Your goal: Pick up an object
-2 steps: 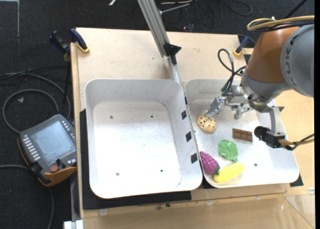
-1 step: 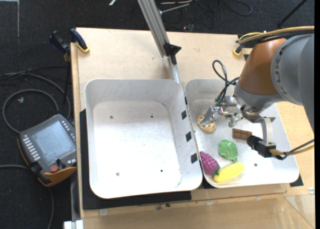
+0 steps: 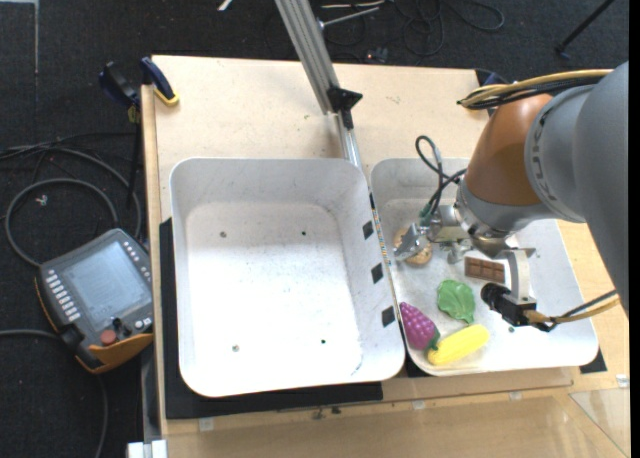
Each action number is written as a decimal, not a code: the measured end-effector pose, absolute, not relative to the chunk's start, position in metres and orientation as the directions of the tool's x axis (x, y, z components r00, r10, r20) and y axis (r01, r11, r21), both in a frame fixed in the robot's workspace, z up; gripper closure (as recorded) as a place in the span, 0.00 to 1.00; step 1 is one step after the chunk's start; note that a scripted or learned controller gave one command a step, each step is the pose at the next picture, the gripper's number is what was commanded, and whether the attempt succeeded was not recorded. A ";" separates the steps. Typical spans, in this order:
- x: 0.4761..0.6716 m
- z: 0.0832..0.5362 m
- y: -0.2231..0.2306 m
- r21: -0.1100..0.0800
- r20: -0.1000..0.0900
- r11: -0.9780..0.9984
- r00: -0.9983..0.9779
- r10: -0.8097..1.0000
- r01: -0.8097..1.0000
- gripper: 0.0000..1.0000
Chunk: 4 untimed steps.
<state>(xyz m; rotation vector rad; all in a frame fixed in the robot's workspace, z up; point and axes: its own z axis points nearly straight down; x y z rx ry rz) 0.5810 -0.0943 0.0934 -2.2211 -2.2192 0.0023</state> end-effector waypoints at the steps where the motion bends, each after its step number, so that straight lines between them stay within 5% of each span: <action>1: 0.582 0.105 -0.094 0.000 0.000 -0.001 0.001 1.000 1.000 1.00; 4: 0.585 0.256 -0.101 0.008 -0.002 0.002 -0.002 1.000 1.000 1.00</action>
